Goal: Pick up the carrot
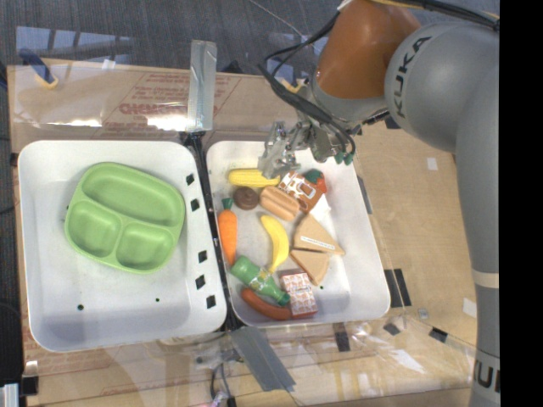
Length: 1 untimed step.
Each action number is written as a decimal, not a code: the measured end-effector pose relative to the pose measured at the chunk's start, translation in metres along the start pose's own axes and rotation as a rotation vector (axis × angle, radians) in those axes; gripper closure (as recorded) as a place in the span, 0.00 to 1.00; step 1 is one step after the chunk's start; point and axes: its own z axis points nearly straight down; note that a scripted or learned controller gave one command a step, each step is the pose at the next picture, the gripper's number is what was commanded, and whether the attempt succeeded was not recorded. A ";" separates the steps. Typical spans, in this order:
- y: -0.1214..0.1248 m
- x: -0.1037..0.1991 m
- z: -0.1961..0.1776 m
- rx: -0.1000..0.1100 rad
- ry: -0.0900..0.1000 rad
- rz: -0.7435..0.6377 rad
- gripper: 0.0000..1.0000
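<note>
The carrot point(227, 236) is orange with a green top and lies lengthwise along the left wall of the right bin point(365, 253). My gripper point(276, 153) hangs over the bin's far edge, up and to the right of the carrot and well apart from it. Its metal fingers point down toward a yellow banana point(252, 177). Nothing shows between them.
The right bin also holds a brown ball point(246, 198), a hot dog point(287, 203), a second banana point(275, 241), sandwich wedges point(314, 253), a green bottle point(259, 281), a red sausage point(265, 307) and a small box point(299, 292). A green divided plate point(125, 217) lies in the left bin point(51, 312).
</note>
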 end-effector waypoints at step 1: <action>0.014 -0.002 -0.048 0.000 -0.002 0.157 1.00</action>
